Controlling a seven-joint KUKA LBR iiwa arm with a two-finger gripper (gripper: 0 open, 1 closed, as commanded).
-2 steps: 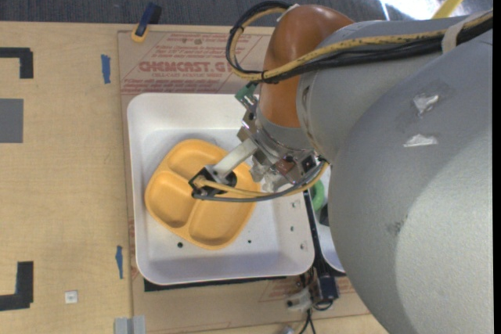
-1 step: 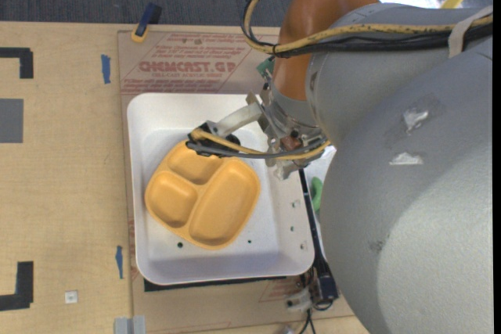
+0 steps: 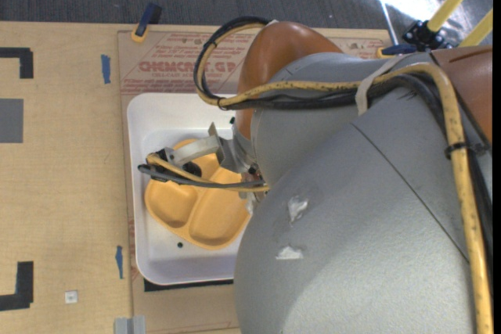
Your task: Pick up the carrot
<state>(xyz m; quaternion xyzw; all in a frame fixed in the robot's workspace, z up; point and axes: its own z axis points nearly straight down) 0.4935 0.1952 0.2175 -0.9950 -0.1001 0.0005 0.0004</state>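
A white bin (image 3: 141, 192) sits left of centre, and in it lies a yellow-orange plate (image 3: 192, 219) with shallow compartments. My gripper (image 3: 213, 157) reaches down into the bin and hangs right over the plate's upper part. The grey arm (image 3: 360, 199) with its orange band (image 3: 274, 59) fills the right of the view, covering the bin's right side and the other bin. Whatever lies beneath the gripper and the arm is hidden, and I cannot tell a carrot apart from the orange plate.
The bin rests on a cardboard sheet (image 3: 172, 62) with red print. Blue tape marks (image 3: 106, 68) and black tape marks (image 3: 19, 62) dot the wooden bench on the left. A blue and yellow clamp (image 3: 146, 18) sits at the bench's far edge.
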